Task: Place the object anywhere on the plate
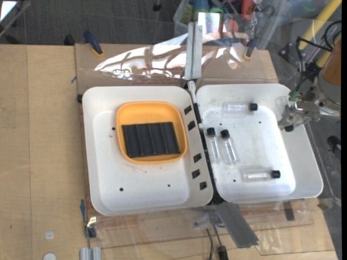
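Tool (pixel 291 118) sits at the right bin's (pixel 303 186) right rim; its state cannot be determined. Four clear vials with black caps lie in that bin: one rear (pixel 241 107), two centre (pixel 219 144), one front (pixel 260 174). The orange plate (pixel 124 115), bearing a black ribbed block (pixel 150 140), occupies the left bin (pixel 108 194).

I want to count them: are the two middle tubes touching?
Cannot tell. In the camera view one tube and the other lie side by side, too clear to see any gap.
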{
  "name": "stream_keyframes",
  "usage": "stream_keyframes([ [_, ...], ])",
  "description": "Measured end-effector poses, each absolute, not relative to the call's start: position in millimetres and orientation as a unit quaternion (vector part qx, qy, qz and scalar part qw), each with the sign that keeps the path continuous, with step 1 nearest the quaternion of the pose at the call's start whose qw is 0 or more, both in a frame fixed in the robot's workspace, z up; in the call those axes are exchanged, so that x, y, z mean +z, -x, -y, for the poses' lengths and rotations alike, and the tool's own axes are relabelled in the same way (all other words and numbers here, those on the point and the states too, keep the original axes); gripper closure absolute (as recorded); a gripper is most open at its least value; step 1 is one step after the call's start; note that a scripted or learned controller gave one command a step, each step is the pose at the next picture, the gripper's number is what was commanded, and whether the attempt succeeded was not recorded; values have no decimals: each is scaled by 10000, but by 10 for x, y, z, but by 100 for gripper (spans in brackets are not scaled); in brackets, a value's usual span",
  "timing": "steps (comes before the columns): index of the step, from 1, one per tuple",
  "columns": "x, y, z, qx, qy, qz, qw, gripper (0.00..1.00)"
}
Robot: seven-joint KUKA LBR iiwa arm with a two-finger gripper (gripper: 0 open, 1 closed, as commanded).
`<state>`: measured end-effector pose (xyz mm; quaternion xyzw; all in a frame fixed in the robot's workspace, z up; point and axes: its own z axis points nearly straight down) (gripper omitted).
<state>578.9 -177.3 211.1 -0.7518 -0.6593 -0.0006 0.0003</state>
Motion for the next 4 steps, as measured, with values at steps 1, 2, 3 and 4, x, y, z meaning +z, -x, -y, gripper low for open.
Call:
stream_keyframes([
  [1, 2111, -5789, 1774, -6, 7519, 6593, 2, 0],
  [2, 1843, -6547, 2060, 4, 7105, 7037, -8, 0],
  [3, 2477, -6682, 2181, -1, 6951, 7189, -15, 0],
  [4, 2430, -6678, 2204, 6, 6474, 7622, 1, 0],
])
